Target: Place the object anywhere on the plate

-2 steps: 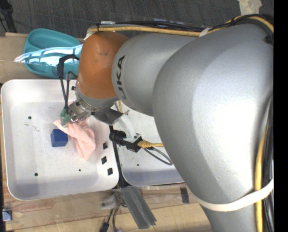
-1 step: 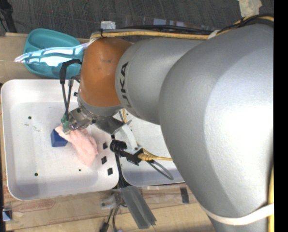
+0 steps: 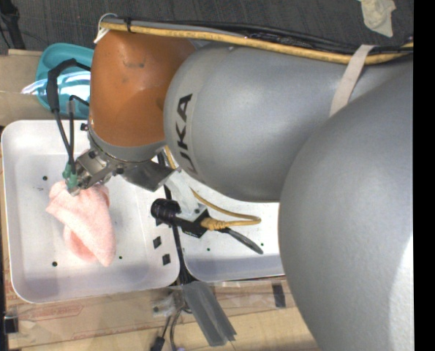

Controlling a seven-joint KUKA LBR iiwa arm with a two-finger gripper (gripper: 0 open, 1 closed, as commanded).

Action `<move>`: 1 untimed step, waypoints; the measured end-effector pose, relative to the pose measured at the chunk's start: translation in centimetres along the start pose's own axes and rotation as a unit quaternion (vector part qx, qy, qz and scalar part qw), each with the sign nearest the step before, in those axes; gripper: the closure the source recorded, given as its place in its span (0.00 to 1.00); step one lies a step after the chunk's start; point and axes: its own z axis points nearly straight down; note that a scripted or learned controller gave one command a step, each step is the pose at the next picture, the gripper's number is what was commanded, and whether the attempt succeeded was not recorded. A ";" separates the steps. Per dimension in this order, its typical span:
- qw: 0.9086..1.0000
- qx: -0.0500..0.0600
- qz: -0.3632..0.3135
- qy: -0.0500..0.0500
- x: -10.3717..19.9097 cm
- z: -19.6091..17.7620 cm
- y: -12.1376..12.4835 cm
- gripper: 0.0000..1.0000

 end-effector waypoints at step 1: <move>0.999 -0.005 0.053 0.000 -0.1 18.1 -1.5 1.00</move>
